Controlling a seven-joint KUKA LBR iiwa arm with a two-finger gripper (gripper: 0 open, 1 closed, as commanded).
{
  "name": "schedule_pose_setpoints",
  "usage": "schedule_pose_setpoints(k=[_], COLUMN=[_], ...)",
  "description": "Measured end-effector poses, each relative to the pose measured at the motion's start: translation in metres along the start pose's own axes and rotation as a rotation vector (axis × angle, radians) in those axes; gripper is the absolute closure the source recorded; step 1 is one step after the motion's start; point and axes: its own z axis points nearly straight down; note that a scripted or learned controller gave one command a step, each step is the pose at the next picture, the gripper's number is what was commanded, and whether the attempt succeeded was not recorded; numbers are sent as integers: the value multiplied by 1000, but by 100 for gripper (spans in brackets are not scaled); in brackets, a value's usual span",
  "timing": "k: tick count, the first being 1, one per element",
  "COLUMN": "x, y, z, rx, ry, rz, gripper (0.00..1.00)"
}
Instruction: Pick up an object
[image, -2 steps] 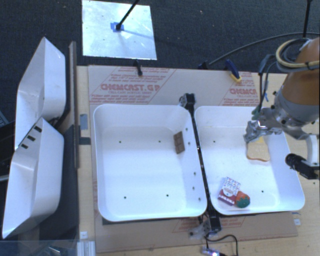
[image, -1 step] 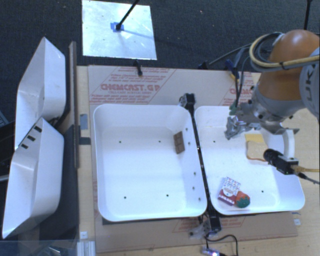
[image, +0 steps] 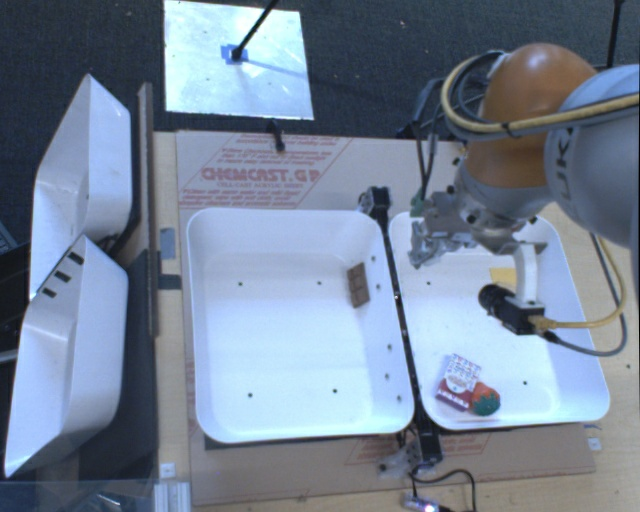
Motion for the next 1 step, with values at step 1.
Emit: schedule_pose_setpoints(k=[1], x=[53], y=[11], z=[21], rx=[2], ry=[0], rz=[1], gripper=[100])
